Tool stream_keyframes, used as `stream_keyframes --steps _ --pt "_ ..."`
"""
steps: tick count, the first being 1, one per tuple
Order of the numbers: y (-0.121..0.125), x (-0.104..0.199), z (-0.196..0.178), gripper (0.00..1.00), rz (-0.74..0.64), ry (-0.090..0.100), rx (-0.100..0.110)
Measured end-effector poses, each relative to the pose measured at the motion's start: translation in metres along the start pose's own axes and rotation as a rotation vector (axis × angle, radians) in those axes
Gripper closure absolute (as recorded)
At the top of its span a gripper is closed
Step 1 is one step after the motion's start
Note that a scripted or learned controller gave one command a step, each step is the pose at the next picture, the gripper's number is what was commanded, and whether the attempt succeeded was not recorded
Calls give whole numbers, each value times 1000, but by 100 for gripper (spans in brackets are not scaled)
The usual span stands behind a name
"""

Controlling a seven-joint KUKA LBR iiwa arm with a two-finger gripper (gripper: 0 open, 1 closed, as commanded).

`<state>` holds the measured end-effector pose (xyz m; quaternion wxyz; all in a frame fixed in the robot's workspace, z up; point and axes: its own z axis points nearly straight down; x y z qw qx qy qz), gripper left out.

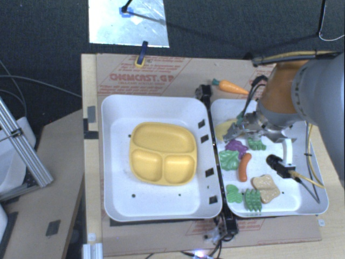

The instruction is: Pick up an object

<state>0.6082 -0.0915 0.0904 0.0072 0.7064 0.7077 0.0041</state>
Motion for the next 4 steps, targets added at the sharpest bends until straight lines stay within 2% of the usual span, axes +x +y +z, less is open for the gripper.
stream_keyframes --steps 1,2,3,4 --pt "-58 -26 0 0 2 0 -1" --pt "-85 -25 -1 0 0 -3 -6" --pt "-88 -33 -1 0 -2 1 -4" --pt "-86 -36 -13 100 2 -7 -11"
